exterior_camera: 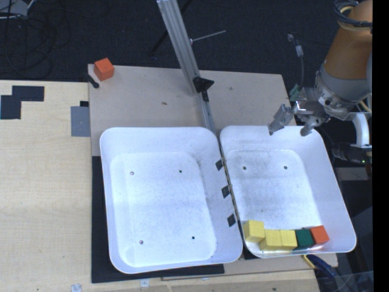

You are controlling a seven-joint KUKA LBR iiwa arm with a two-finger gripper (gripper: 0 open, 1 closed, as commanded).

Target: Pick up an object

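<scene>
Two shallow white bins sit side by side on the bench. The left bin (115,163) has a bare, speckled floor. The right bin (340,205) holds a row of small blocks along its near edge, pressed into the near right corner: a yellow block (254,230) at the left end, two more yellow blocks (281,239) just beside it, then a green block (304,238), then an orange block (319,234) at the right end. All five touch or nearly touch in one line.

The arm (349,47) comes in from the right, orange band above the wrist. Its gripper (294,122) hangs over the far edge of the right bin, well apart from the row of blocks. The two fingers are spread, with a clear gap and nothing between them; one fingertip (277,121) points down toward the bin's far rim.

Another orange block (104,69) rests on the bench beyond the left bin, near the far left corner. A slanted metal rail (182,47) rises from between the bins toward the back
</scene>
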